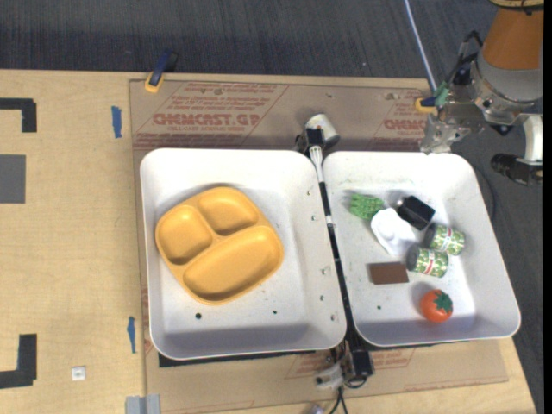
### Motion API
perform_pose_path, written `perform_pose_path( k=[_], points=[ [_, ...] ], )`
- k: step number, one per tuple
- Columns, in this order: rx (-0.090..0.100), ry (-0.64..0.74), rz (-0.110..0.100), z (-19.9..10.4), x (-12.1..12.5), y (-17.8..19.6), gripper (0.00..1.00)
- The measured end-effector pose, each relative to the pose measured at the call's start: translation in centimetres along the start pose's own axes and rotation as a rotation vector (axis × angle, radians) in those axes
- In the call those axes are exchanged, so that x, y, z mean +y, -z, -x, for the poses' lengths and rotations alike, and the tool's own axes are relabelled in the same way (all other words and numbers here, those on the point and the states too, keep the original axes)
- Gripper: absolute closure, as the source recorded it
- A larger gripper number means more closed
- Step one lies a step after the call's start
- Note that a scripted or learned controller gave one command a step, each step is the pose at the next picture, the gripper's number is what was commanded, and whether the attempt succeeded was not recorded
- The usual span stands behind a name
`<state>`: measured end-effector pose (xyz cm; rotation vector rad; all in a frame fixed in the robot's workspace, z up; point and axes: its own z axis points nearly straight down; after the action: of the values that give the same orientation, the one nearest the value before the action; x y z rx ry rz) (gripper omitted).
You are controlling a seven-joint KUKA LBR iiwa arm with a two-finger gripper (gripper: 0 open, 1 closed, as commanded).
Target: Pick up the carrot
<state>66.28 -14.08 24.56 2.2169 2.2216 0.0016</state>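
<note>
1. Nearest the lens, the arm rises over the tabletop's far right corner.
2. Its end effector hangs at the right bin's far rim, nothing seen in it; how open, I cannot tell.
3. The carrot lies in that bin's near right corner, well apart.
4. A yellow plate fills the left bin.

Arm enters at table's far right corner, orange band uppermost, grey wrist below it. Hand hangs approx. over far right corner of right bin, pointing down. Nothing seen betw. fingers; finger state not resolvable.
</note>
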Motion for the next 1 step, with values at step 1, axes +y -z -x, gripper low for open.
perform_pose_path(
  k=[1],
  points=[
    [0.002, 0.063, -0.004, -6.26, -10.78, -4.92, 1.0]
  ],
)
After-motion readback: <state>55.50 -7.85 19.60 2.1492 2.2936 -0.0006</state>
